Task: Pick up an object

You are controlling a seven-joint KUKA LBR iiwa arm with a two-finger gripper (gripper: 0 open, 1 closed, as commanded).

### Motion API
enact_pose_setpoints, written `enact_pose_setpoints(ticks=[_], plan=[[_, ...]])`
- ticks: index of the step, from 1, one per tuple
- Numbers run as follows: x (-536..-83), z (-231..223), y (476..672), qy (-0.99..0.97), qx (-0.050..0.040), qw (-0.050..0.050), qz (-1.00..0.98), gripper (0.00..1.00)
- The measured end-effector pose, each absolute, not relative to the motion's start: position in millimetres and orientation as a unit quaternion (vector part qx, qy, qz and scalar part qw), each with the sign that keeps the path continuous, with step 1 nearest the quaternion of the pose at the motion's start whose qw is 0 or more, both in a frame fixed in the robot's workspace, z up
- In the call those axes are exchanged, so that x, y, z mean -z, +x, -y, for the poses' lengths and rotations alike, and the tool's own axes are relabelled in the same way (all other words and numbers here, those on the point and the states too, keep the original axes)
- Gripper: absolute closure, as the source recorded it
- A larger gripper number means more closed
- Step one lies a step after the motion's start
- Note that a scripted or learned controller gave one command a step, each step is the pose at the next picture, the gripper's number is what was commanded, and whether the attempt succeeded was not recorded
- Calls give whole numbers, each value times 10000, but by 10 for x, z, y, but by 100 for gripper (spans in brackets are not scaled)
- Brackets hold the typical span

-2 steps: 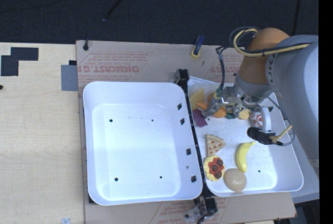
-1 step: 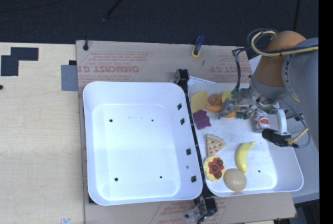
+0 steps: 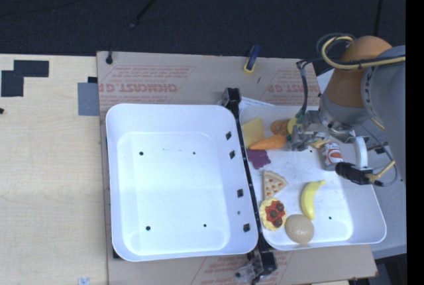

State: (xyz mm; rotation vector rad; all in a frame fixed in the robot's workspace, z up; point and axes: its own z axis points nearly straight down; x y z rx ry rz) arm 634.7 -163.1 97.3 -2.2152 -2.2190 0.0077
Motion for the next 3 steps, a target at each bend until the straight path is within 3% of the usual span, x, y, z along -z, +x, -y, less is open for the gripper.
enact_pose_setpoints(ticks=[1, 2, 3], plan=[[-970, 1629, 6347, -7062, -27, 31, 7080, 0], [-912, 1914, 6240, -7046, 71, 62, 7096, 0], [-904, 1977, 5876, -7019, 109, 64, 7121, 0]])
